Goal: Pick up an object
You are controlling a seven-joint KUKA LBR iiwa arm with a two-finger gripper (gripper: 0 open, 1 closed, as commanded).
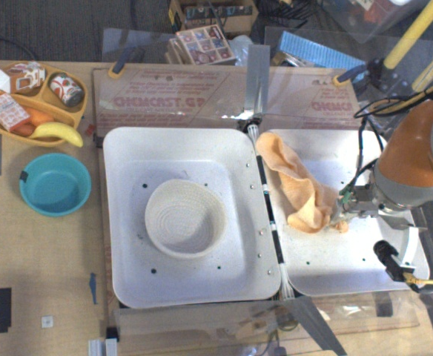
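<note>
Grey arm with orange band [417, 154] reaches over right white bin [365, 273], nearest camera. Two-finger gripper [344, 208] low beside crumpled peach-orange cloth [298, 184]; cannot tell pincer state. Cloth lies in right bin, left part, against divider; long axis runs from upper left near bin's far corner down to lower right, ending just beside gripper. Left white bin [127, 154] holds round white woven bowl [184, 217], centred. Blue bowl [55, 184] on bench, well apart.
</note>
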